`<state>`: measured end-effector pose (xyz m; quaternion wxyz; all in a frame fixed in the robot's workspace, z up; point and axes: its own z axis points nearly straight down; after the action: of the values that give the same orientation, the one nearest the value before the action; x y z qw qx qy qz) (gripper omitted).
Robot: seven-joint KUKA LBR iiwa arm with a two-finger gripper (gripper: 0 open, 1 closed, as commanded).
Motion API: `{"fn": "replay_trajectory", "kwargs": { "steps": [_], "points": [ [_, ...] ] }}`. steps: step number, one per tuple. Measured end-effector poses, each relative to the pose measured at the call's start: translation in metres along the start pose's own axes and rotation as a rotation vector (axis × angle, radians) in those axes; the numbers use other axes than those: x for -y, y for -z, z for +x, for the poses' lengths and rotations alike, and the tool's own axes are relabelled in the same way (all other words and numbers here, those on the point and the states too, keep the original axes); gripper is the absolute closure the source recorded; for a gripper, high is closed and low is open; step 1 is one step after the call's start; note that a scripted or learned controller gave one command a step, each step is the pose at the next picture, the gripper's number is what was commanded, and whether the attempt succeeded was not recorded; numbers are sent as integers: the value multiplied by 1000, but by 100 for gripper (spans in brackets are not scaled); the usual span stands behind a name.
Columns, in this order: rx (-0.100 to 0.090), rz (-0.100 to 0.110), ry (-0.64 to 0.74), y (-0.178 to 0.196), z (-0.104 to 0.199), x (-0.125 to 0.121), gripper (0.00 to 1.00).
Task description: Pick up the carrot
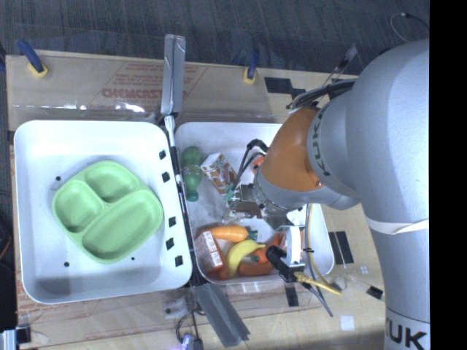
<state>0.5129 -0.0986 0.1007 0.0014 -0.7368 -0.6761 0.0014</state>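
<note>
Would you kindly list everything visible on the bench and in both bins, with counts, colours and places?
bins: 2, white, side by side on the bench
divided plate: 1, light green, in the left bin
bottle: 1, green, right bin, against its left wall
snack packet: 1, white and brown, right bin, beside the bottle
carrot: 1, orange, near the front of the right bin
banana: 1, yellow, just in front of the carrot
carton: 1, brown-red, front left of the right bin
clamps: 2, blue and yellow, back edge of the bench
arm: 1, grey with an orange band, reaching in over the right bin
pincer: 1, dark, above the right bin's middle, behind the carrot
</note>
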Motion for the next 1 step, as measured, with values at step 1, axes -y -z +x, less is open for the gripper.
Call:
{"fn": "replay_trajectory", "kwargs": {
  "steps": [1],
  "points": [
    [0,0,0,0,0,0,0]
  ]
}}
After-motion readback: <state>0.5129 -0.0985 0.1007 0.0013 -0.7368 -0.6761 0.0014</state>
